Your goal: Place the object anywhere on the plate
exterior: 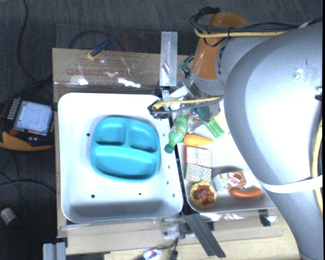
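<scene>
A blue three-compartment plate (124, 148) lies in the left white bin (76, 199). My gripper (177, 117) hangs over the wall between the two bins, at the plate's upper right. It is shut on the top of a green bottle (175, 135). The bottle hangs tilted, its lower end over the divider just right of the plate's edge. The big grey arm hides the right side of the right bin.
The right bin (227, 213) holds an orange carrot (198, 140), a green piece (214, 127), a patterned box (197, 164), a round red-and-yellow food item (202, 194), a small packet (227, 180) and a sausage (244, 192). A handheld device (28, 121) lies on the floor at left.
</scene>
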`<action>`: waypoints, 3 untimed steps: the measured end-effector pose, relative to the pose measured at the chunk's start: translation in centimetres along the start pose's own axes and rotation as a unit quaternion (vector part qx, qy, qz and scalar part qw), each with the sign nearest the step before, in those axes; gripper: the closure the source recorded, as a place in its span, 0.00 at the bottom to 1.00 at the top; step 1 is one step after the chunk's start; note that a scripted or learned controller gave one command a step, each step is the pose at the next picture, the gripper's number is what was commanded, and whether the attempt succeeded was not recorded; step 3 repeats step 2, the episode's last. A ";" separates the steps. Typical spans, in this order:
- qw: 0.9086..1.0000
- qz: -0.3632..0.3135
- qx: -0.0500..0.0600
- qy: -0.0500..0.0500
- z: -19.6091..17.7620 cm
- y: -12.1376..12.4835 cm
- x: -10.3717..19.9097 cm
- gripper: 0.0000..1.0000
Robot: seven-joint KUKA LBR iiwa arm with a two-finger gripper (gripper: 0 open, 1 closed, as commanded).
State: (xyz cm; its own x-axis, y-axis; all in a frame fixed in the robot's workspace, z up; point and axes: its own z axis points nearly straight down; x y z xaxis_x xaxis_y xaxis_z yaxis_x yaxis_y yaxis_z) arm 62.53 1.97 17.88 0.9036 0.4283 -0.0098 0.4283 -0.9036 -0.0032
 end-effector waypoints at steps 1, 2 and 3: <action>0.998 -0.059 0.000 0.000 -0.3 -9.8 5.1 1.00; 0.998 -0.058 -0.001 0.000 -0.3 -9.7 5.1 0.00; 0.998 -0.058 -0.001 0.000 -0.3 -9.7 5.1 0.00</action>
